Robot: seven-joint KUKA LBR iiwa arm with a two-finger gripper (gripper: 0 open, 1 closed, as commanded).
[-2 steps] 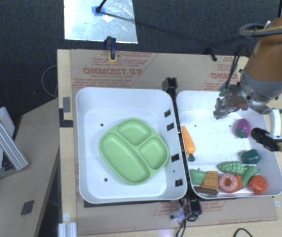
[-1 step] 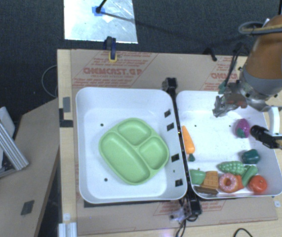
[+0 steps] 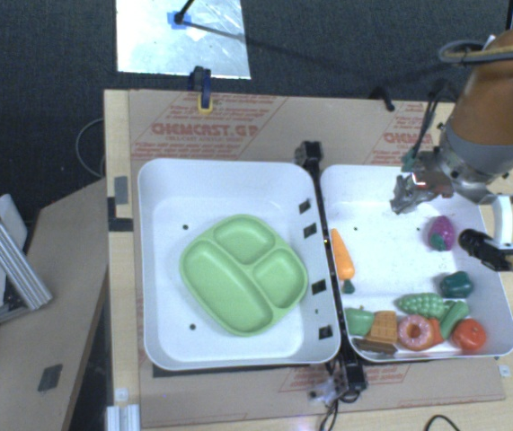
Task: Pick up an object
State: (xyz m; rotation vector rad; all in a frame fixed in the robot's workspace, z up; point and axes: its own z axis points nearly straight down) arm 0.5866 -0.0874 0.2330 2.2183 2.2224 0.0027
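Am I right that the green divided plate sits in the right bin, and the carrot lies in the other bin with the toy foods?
Not quite. The camera view shows the green divided plate in the left bin, not the right one. The carrot does lie in the other bin, the right bin, with the toy foods gathered along its near edge.
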